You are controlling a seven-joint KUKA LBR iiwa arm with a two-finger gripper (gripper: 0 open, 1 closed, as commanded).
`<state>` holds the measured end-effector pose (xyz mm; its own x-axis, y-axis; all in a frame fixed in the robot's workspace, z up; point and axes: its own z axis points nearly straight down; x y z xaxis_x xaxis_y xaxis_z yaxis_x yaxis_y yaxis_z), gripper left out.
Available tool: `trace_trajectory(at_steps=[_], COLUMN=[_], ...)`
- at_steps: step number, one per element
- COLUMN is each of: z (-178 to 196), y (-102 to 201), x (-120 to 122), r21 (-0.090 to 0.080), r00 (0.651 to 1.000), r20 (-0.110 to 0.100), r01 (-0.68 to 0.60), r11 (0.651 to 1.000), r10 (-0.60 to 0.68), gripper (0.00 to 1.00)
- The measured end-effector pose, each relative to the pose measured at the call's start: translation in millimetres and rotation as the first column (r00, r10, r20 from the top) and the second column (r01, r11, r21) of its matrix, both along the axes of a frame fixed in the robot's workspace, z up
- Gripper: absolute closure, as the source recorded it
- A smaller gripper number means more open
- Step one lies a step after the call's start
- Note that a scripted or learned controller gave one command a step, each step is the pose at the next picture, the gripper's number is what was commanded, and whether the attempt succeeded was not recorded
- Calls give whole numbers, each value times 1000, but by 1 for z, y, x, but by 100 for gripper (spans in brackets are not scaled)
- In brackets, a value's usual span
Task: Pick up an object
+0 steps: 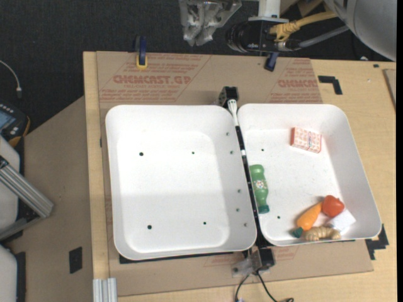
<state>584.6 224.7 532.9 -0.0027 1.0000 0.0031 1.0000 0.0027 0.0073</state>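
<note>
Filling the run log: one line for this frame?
hand: above bench's far edge, off both bins | right bin: green bottle, pink box, toy carrot, tomato | pick: not yet done

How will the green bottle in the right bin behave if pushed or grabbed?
The green bottle lies on its side against the right bin's left wall, so it probably rolls if nudged. Its rounded body looks smooth, possibly slippery. It seems small and likely light.

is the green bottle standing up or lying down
Lying down. The green bottle rests on its side along the left wall of the right bin, its length running along the divider.
</note>
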Motion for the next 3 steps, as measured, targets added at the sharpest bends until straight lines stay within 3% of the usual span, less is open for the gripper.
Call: trace_trajectory(at_steps=[2,3], z=[2,-201], y=[-1,0], x=[-73,-99], r21=[-5,-10], r00=[1000,1000], r20=[-11,-23], r01=[2,4], r11=[1000,1000], r10=[-2,-4], gripper=[100,100])
